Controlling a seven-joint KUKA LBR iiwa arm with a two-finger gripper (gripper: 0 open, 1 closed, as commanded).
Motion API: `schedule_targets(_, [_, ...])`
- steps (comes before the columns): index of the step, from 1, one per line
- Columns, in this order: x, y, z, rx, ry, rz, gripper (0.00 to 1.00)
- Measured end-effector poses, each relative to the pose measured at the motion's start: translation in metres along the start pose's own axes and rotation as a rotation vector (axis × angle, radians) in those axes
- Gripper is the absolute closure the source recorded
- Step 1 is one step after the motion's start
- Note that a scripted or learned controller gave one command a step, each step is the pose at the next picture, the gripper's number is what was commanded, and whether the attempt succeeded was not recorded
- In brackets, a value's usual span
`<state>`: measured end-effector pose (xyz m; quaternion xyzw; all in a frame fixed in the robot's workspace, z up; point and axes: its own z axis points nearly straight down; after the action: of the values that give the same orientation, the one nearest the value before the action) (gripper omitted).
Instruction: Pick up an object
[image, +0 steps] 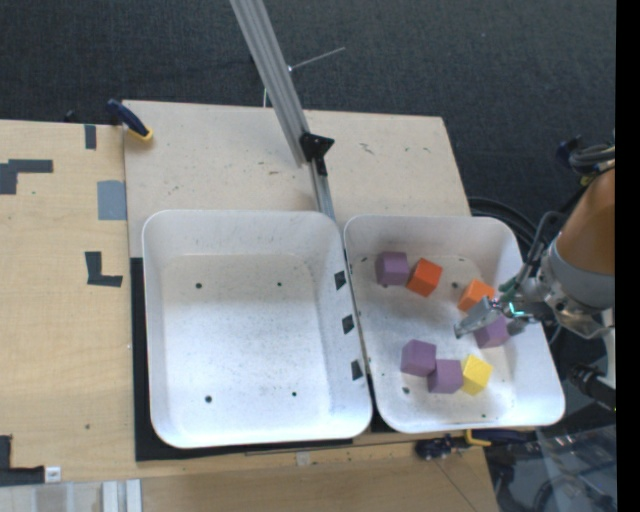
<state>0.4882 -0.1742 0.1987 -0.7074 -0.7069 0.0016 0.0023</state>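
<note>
The hand is low in the right bin, touching a purple cube; its opening I cannot tell.

Contents: four purple foam cubes, two orange foam cubes, one yellow foam cube, two shallow white plastic bins.

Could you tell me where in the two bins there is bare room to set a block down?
The left bin has bare floor throughout. In the right bin, only the near-left corner is free; blocks crowd the rest, and the gripper hangs beside the purple block.
</note>
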Motion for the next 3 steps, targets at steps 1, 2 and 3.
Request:
schedule_targets(1, [0.0,0.001,-0.002,-0.004,0.0,-0.002,0.0])
schedule_targets(2, [-0.006,0.006,0.047,0.001,0.0,-0.001,0.0])
schedule_targets(3, [-0.007,0.007,0.097,-0.007,-0.003,0.001,0.0])
